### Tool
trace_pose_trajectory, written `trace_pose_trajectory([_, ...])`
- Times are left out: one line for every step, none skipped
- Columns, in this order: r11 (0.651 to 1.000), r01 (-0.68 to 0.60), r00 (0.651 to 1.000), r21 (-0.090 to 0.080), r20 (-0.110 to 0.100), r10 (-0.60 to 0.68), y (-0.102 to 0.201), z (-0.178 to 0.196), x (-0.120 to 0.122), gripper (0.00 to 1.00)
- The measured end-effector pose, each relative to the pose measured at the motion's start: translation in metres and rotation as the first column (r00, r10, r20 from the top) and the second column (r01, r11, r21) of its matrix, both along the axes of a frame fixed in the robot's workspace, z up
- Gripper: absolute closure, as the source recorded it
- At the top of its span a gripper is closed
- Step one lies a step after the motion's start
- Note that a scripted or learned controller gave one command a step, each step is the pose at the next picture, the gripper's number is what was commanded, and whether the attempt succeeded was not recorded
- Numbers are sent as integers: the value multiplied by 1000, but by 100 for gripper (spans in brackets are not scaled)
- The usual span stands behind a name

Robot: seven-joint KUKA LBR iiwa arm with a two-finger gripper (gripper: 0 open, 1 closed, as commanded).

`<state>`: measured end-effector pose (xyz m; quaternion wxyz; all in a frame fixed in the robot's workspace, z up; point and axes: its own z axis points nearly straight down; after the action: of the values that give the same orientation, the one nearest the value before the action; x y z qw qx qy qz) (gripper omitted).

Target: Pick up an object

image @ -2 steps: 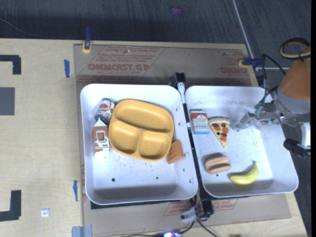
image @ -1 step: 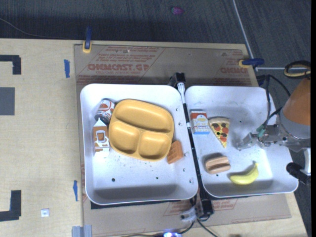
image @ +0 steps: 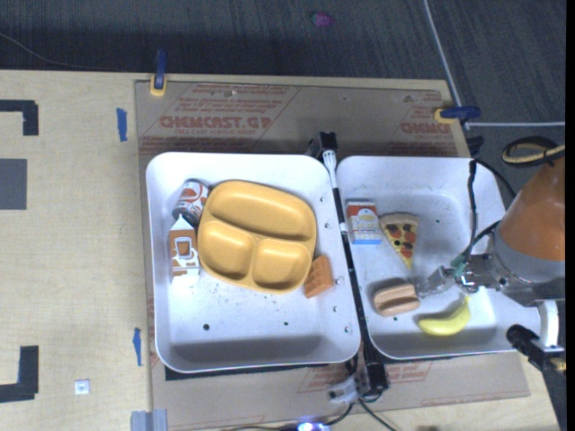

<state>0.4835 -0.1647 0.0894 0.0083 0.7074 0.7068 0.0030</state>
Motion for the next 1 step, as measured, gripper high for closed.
trace_pose_trajectory([1000, 4, 1000, -11, 8, -4, -4, 11, 1, 100])
